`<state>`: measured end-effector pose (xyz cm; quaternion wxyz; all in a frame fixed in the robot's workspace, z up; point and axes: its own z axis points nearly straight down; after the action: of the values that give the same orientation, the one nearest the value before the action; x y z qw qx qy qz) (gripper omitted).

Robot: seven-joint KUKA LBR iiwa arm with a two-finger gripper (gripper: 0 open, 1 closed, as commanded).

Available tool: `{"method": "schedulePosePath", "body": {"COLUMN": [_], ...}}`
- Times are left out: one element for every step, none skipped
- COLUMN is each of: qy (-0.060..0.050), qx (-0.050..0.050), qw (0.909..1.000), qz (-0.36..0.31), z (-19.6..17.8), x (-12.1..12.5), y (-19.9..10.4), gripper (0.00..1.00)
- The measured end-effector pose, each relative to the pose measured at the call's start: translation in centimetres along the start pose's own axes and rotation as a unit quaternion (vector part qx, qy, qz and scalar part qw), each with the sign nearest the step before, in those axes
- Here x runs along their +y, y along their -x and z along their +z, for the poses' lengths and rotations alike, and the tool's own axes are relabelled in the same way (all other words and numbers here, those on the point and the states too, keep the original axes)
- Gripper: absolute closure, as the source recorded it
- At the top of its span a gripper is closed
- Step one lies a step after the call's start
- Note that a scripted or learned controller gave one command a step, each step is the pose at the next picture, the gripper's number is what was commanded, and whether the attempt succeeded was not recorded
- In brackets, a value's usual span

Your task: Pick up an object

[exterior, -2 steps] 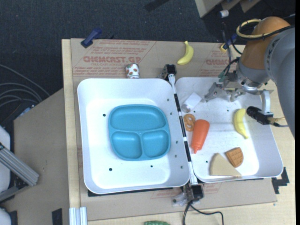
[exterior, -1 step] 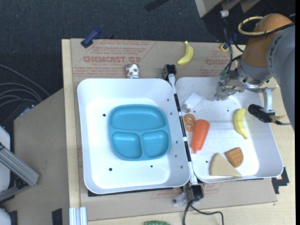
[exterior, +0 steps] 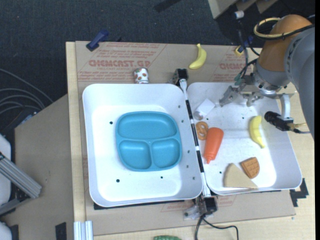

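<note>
Hovering my gripper [exterior: 239,95], fingers spread, empty, near right bin's [exterior: 292,156] far edge | small yellow plastic banana [exterior: 257,131] toward near-right, long axis far-to-near.

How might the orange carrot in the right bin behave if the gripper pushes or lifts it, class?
The carrot looks rounded and tapered, so a sideways push would probably roll it in a curve. Its smooth, glossy surface suggests a stiff toy that could slip between fingers. It lies beside a pretzel, which may shift with it.
</note>
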<state>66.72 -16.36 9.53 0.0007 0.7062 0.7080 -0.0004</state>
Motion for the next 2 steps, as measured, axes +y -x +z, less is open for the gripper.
{"method": "schedulePosePath", "body": {"qy": [-0.001,-0.001], "qx": [0.001,0.001], "qw": [1.0000,1.0000], "qz": [0.001,0.001], "z": [1.05,1.01], "x": [-0.08,-0.06], "y": [0.67,-0.27], "gripper": [0.00,0.00]}}
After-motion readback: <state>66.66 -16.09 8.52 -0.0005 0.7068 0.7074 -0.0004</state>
